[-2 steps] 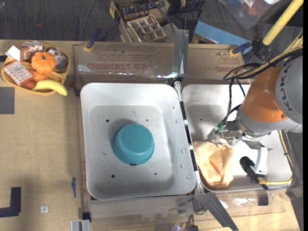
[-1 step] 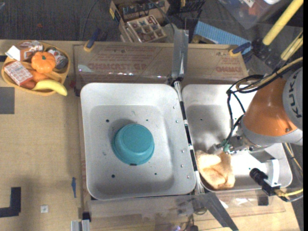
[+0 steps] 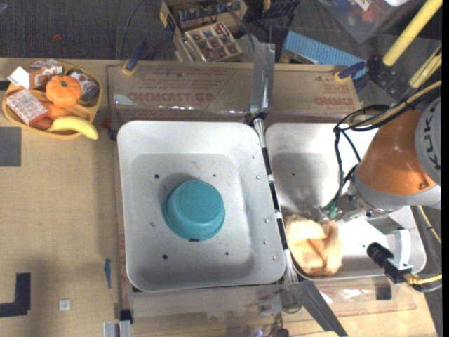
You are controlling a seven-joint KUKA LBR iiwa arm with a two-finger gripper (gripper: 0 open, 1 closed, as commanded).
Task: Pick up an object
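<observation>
Camera view shows the hand (image 3: 332, 213) low over the bread (image 3: 316, 246) in the right bin (image 3: 309, 153), its grip hidden from me, so I think it next must close and lift.

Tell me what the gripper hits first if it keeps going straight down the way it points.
Most likely the tan bread-like object in the right bin, which lies just under the gripper. Depth is hard to judge from this slanted view.
</observation>
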